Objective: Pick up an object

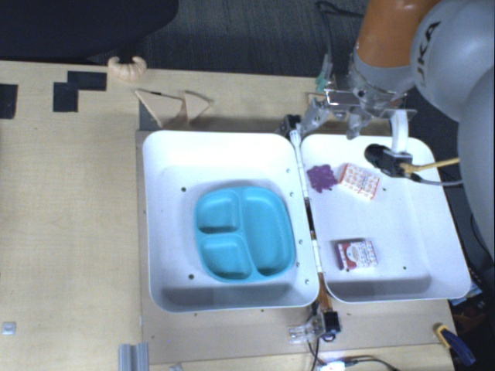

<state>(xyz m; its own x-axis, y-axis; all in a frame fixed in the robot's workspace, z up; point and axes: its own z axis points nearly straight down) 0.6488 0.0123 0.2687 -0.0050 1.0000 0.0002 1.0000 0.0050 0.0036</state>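
Red box [355,254] — right bin [433,230], near wall.

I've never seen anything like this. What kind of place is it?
Probably a robotics lab test bench. A grey and orange arm hangs over two white bins holding odd items: a blue tray, small packets. Loose cables trail off the bench.

Fixed overhead camera, slanted down on both bins [232,149], moderately close
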